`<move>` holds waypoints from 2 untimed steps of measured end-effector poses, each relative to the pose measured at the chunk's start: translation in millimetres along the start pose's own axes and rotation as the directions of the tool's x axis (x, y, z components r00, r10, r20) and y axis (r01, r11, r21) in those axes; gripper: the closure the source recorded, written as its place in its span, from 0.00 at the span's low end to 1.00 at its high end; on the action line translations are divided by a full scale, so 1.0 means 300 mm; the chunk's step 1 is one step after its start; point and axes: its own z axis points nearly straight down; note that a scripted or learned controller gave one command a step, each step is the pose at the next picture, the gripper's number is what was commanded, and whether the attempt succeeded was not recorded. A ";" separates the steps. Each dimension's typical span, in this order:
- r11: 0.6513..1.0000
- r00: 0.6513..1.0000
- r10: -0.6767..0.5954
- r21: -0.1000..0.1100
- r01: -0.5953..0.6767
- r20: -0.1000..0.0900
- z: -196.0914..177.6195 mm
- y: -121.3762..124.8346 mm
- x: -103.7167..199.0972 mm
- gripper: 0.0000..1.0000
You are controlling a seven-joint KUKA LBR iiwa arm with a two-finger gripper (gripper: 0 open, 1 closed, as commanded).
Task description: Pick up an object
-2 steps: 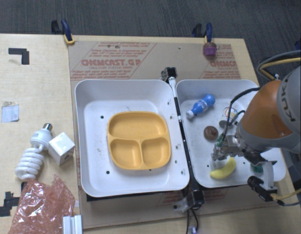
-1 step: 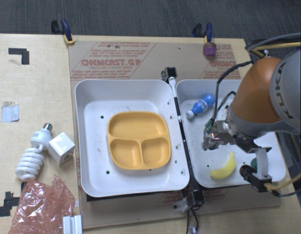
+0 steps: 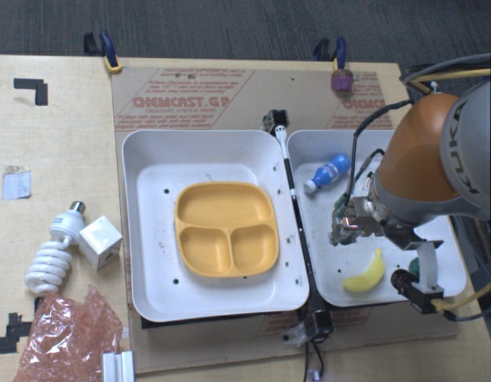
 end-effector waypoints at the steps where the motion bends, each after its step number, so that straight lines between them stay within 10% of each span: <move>1: 1.000 1.000 0.000 0.000 0.000 0.000 0.000 0.000 0.000 0.00; 2: 1.000 1.000 0.001 0.002 -0.001 0.000 0.334 0.248 -0.232 0.00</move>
